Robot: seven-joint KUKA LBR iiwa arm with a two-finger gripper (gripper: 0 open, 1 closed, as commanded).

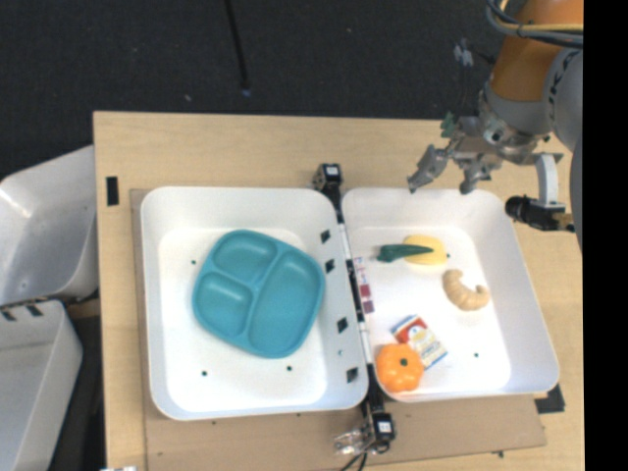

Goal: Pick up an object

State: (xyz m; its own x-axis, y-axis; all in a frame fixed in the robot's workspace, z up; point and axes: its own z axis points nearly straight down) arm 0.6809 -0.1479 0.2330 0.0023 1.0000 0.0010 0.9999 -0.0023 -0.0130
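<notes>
The right bin (pixel 510 263) holds several small items. A yellow piece with a green stem (pixel 420 251) lies near the middle, and a tan croissant (pixel 463 290) rests just right of it. A small red and white carton (pixel 422 340) sits lower down beside an orange pumpkin (pixel 399 368) at the front left corner. My gripper (pixel 447 172) hovers over the bin's back rim, above and apart from all the items. Its two fingers are spread open with nothing between them.
The left bin (pixel 162 263) carries a teal divided plate (pixel 259 292). A black hinge strip (pixel 345 283) joins the two bins. Pale wooden bench (pixel 245 145) surrounds them. A white object (pixel 39 234) stands off the bench to the left.
</notes>
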